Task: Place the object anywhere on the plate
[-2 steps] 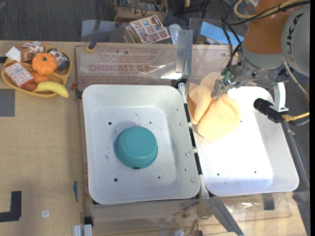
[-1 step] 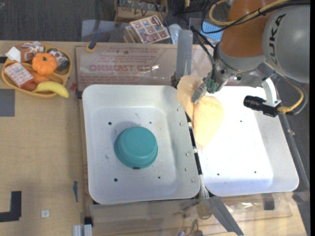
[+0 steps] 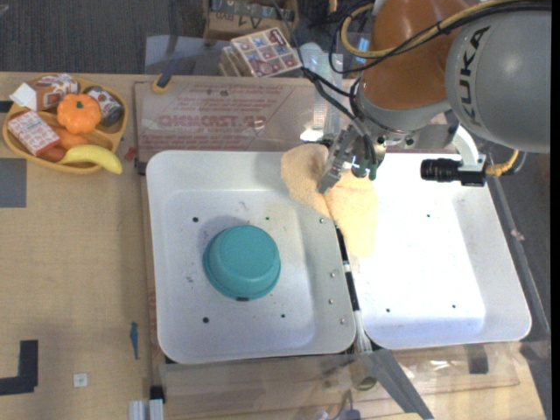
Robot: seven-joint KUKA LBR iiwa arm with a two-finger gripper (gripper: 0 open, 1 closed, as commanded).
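The arm's two-finger pincer [image 3: 350, 166] grips the pale yellow floppy cloth [image 3: 337, 201], which hangs over the seam between the two white bins [image 3: 166, 199]. Carrying looks underway; next it must travel left and release over the round teal plate [image 3: 242, 262]

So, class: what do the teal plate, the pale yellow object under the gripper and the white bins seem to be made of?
Teal plate: probably plastic, smooth and evenly coloured with a soft sheen.
Pale yellow object: looks like soft cloth or sponge, matte, irregular in outline, draped across the seam between the bins.
White bins: likely moulded plastic, glossy, with rounded corners and a bright glare.
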